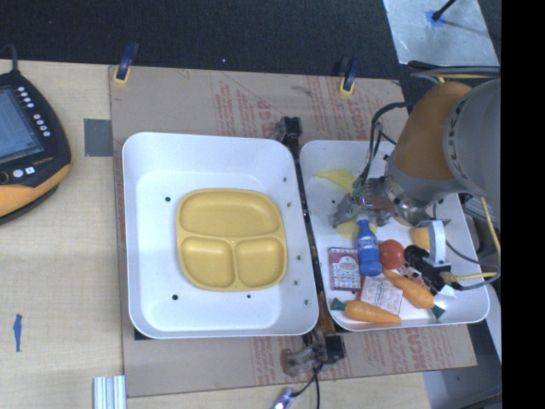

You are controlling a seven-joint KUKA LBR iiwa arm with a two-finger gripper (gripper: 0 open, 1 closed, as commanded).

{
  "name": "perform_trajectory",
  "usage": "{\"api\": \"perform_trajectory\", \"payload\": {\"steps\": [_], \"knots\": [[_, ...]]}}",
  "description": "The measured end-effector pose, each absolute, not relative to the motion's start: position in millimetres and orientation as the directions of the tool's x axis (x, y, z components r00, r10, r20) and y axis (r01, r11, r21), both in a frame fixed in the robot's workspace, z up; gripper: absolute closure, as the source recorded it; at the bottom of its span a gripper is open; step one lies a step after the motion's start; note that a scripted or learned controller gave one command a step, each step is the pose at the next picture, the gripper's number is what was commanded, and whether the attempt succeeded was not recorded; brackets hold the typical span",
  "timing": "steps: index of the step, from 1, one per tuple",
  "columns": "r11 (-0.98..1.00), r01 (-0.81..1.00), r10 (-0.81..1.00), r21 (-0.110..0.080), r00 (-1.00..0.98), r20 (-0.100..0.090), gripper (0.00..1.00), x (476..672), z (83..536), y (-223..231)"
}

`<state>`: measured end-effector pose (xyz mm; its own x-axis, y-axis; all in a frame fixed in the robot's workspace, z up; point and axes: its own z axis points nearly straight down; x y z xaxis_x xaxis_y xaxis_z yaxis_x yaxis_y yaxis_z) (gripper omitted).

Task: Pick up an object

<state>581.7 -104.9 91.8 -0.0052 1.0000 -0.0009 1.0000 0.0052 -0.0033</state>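
A grey robot arm with an orange band [443, 152] reaches into the right-hand shallow white bin [317, 169], its two-finger metal gripper [364, 204] low over a jumble of small toys. Whether the gripper is open, closed or holding anything cannot be told from this angle; nothing is visibly between its tips.

Just below the gripper stands a small blue plastic bottle [368, 250], the nearest candidate for the pick. Beside the bottle, farther toward the arm, sits a round red ball [392, 252]; below that lie two orange toy carrots [371, 313], one at the bin's near edge and one slanting at the right. A red-and-white printed card packet [344, 269] lies flat just left of the bottle, and a pale yellow piece [337, 178] rests up and to the left of the gripper. Across the divider, well apart from the gripper, the left bin [145, 228] carries a yellow three-compartment plastic tray [232, 237].

To do this step well, the arm would probably need to centre on one item, the bottle looking likeliest, descend straight, and close across its narrow body without catching the packet or ball crowded against it. The objects lie close together, so a skewed approach risks nudging rather than grasping.
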Motion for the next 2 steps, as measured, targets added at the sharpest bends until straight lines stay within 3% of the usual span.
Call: {"api": "perform_trajectory", "payload": {"steps": [2], "knots": [[0.006,1.000,1.000,-0.006,-0.006,-0.001,0.00,554.7,92,-131]]}}
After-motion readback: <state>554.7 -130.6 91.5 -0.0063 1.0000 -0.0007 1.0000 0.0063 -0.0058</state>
